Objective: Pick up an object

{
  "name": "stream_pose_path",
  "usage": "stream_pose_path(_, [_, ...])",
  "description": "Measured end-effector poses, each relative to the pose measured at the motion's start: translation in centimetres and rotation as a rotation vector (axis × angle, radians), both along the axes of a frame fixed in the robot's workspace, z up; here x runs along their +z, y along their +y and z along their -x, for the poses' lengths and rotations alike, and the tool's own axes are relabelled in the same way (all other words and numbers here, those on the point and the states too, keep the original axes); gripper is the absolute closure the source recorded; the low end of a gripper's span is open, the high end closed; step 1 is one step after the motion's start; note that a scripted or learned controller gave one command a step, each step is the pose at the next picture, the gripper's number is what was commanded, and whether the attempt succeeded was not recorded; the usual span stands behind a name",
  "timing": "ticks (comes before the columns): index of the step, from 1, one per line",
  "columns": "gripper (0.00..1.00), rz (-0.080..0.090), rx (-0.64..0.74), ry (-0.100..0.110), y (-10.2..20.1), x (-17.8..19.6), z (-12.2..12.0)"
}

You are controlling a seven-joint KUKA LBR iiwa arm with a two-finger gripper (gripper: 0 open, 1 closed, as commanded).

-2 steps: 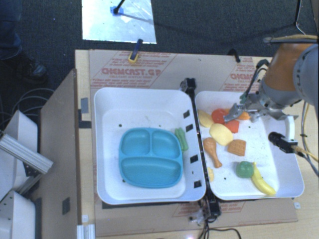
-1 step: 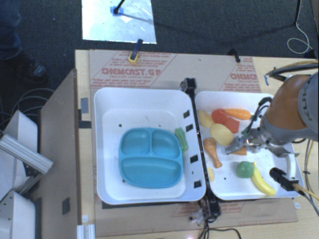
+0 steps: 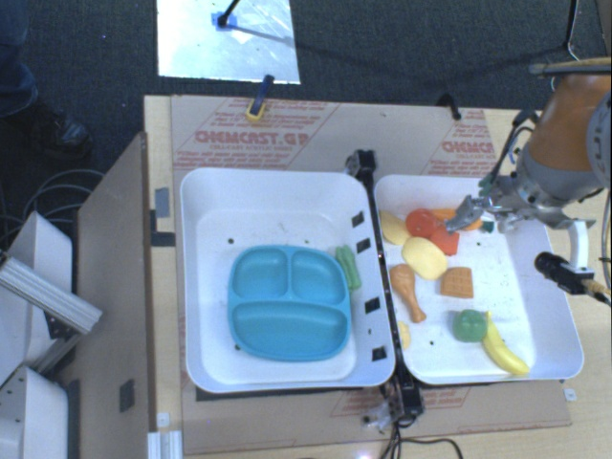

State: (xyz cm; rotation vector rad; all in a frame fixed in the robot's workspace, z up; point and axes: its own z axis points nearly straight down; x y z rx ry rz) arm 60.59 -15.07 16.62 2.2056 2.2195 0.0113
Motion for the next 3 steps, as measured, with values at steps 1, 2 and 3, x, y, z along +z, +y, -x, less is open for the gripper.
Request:
stream_pose_path(1, [0.00,-0.008,-0.013,0.008,-3.6,-8.1,6.7])
stream_pose_path(2, [1.00,-0.003,-0.004,-0.003,-3.5,-6.5,6.2])
stream_pose_path(3, [0.00,-0.004,-0.003,0.000,-3.4,-6.6,6.3])
